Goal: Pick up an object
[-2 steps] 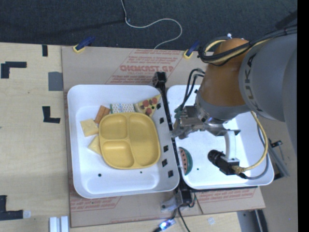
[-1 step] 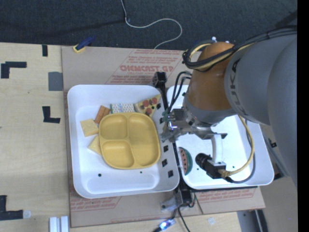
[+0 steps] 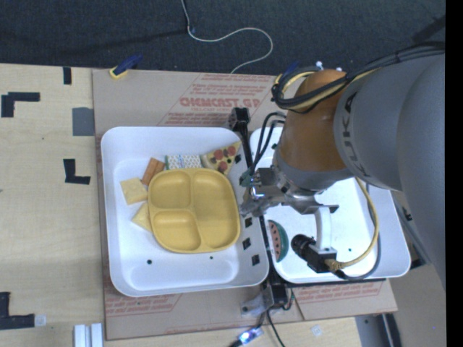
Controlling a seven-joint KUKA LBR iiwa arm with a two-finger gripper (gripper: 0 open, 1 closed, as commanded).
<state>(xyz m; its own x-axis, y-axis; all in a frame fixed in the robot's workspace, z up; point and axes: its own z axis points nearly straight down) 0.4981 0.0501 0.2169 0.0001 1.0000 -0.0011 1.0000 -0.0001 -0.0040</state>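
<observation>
Arm over the seam between two shallow white plastic bins (image 3: 116,215).
Gripper (image 3: 253,194) largely masked by the wrist; finger state cannot be told. Yellow divided plastic plate (image 3: 194,210) apparently lies untouched in the left bin.

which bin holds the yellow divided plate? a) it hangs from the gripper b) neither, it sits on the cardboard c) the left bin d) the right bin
c, the yellow divided plate lies flat inside the left bin, on top of a few smaller items by the bin's far wall, while the arm is over the right bin.
</observation>
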